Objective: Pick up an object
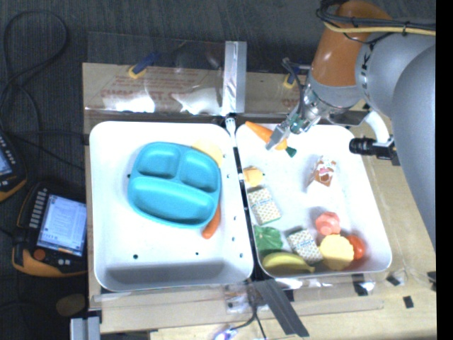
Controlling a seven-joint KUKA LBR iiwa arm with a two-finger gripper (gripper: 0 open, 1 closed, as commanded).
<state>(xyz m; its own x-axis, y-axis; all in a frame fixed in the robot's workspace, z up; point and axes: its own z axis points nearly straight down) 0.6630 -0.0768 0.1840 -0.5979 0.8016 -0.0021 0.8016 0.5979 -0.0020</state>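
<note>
Dark carpeted floor [42,69], black cables [28,44], wooden bench [106,83].

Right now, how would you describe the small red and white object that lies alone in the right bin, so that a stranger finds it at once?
Look at the right bin, the one nearer the arm. Along its right side, above the crowded pile of toy food, lies a small red and white object by itself. Nothing touches it, while the other items lie close together.
</note>
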